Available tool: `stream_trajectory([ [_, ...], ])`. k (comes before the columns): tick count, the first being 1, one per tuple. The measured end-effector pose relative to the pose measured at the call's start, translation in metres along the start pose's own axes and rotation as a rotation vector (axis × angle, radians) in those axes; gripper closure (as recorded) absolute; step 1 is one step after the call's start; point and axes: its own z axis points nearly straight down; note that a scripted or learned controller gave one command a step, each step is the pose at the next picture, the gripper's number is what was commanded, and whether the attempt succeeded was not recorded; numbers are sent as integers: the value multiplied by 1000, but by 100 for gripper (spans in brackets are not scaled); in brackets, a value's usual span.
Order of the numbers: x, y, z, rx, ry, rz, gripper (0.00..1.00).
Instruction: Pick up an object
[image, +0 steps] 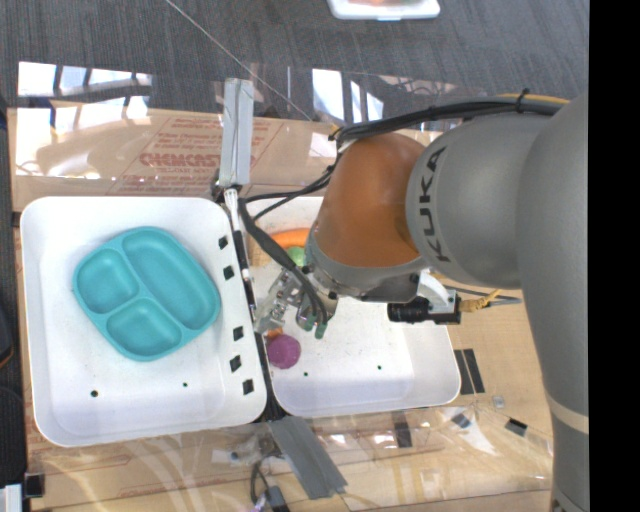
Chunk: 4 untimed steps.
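Reaching from the right, the arm poses its gripper low in the right bin, finger state indiscernible. Purple object lies just below; teal divided plate occupies the left bin.

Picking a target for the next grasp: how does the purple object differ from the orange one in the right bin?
The purple object lies in full view just below the gripper; the orange object is partly hidden behind the arm. The purple one sits nearer the bin's front edge, the orange one nearer the back. Both lie in the right bin, close to the divider.
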Motion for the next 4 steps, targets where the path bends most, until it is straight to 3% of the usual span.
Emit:
stream_trajectory([
  [1, 30, -6, -37, 0, -4, 216, 100],
  [2, 42, 40, -41, 0, -3, 91, 100],
  [4, 40, 41, -61, 1, -6, 76, 100],
])
